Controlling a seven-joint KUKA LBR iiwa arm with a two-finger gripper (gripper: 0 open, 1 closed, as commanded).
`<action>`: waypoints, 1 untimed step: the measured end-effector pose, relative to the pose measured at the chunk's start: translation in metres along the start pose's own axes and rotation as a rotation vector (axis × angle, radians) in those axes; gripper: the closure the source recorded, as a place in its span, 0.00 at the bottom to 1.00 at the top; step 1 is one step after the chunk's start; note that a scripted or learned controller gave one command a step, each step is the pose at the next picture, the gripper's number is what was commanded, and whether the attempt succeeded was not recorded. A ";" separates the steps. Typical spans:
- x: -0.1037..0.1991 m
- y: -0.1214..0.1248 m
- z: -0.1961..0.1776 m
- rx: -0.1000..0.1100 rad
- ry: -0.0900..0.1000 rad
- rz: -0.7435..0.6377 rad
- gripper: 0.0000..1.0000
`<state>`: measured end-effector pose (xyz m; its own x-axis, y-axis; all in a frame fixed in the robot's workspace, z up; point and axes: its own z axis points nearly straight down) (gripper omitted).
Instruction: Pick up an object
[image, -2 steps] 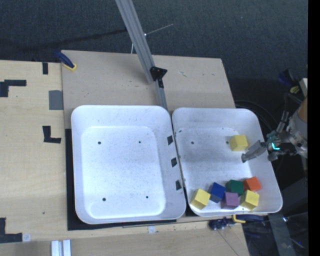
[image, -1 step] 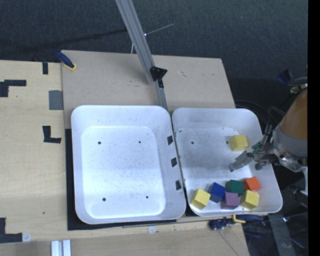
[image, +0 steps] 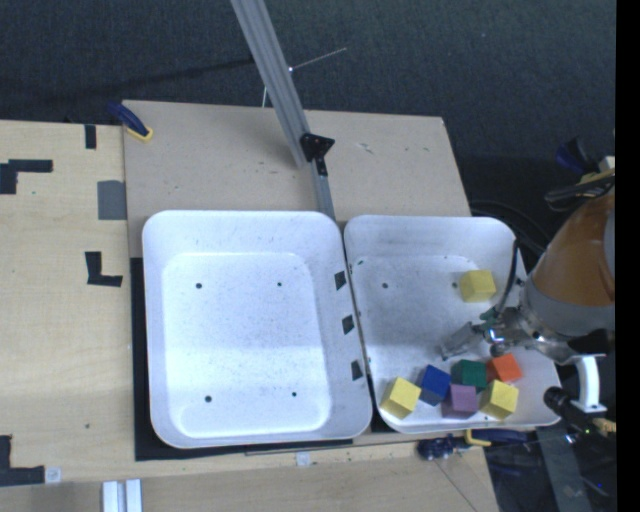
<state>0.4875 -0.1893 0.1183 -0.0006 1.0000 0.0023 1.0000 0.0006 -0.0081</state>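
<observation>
While the grey arm with its orange band (image: 580, 265) leans in from the right, the metal two-finger gripper (image: 478, 338) sits low inside the right-hand shallow white bin (image: 420, 240), pointing left across the bin floor. Whether it is open or closed on anything, I cannot tell (too small and blurred at the tip). Just beside it, an orange-red cube (image: 506, 368) lies close under the wrist, with a green cube (image: 468, 373) next to it. Moving out along the near rim: a purple cube (image: 463, 398), a blue cube (image: 434, 383), a yellow cube (image: 402, 397) at the left end of the row, and another yellow cube (image: 502, 399) at the right end. One more yellow cube (image: 477, 285) lies apart, further up the bin. Further left, the second white bin (image: 240, 225) adjoins it on the pale wooden tabletop (image: 200, 150).
</observation>
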 end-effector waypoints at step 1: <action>0.001 0.000 0.028 -0.005 -0.002 -0.001 0.00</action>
<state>0.4869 -0.1885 0.0902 -0.0013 1.0000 -0.0002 1.0000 0.0013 -0.0031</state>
